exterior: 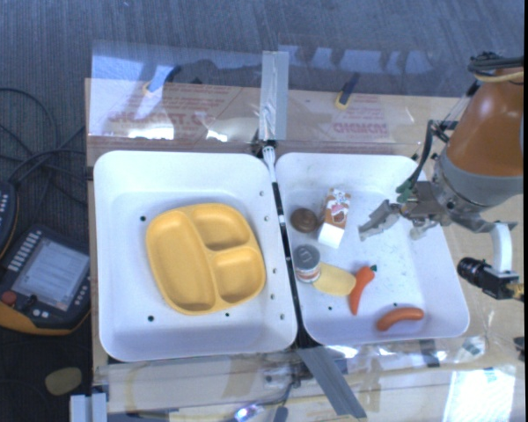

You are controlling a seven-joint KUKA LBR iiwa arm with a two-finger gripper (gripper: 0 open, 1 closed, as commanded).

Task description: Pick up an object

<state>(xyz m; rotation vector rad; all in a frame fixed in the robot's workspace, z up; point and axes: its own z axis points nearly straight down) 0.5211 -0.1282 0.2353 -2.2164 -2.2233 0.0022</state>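
- Over the right bin [440, 262], claw [394, 218] hangs with fingers spread open, nothing between them.
- Just left of claw: small red-and-white carton [337, 206], white block [331, 236], brown round item [304, 220].
- Below-left of claw: small can [306, 263], yellow wedge [334, 280], orange carrot [360, 289].
- Below claw: sausage [399, 318] near the bin's front edge.
- Far left of claw: yellow divided tray [205, 255] in the left bin [114, 236].
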